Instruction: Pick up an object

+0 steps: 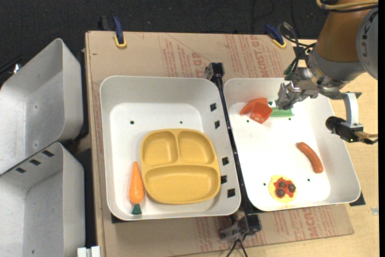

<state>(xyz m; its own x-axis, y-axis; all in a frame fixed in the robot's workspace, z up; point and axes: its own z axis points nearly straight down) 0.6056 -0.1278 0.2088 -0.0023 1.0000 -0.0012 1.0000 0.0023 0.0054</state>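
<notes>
The right bin (337,129) holds a red-orange pepper piece (257,109) near its back left, with a green piece (280,111) lying just to its right. A sausage (310,157) lies toward the right side, and a small yellow pizza slice with dark toppings (283,187) sits near the front. My gripper (286,98) hangs low at the back of the right bin, right over the green piece and just right of the pepper. Nothing can be seen held in it.
The left bin (120,99) holds a yellow divided plate (179,165) and an orange carrot (136,185) along its left side. A black divider (227,135) runs between the bins. Two more white bins (36,99) stand off the bench at the left.
</notes>
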